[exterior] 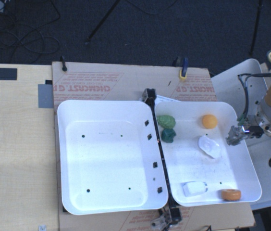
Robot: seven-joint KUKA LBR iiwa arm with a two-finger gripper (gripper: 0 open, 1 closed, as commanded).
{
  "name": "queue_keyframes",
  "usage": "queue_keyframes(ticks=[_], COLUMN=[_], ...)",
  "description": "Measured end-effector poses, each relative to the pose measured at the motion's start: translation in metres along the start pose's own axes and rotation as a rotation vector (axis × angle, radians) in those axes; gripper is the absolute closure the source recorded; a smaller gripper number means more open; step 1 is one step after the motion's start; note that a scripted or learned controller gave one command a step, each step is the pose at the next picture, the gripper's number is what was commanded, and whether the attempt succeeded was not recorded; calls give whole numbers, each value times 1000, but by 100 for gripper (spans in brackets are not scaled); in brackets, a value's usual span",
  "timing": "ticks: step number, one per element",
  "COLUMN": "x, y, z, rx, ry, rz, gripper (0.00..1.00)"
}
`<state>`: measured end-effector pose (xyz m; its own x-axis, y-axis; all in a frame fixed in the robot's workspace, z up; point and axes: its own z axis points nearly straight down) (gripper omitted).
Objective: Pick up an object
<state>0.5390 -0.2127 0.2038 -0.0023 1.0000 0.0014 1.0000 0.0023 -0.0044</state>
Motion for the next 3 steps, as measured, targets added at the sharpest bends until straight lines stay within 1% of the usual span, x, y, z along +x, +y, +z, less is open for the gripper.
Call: queue_keyframes(ticks=[1,2,3], x=[-1,-2,-2], y=[18,15,24], z=[12,0,14], rx=[-3,-4,-3], ry=[-1,-1,-2], rz=[0,3,1], gripper=[100,100,100])
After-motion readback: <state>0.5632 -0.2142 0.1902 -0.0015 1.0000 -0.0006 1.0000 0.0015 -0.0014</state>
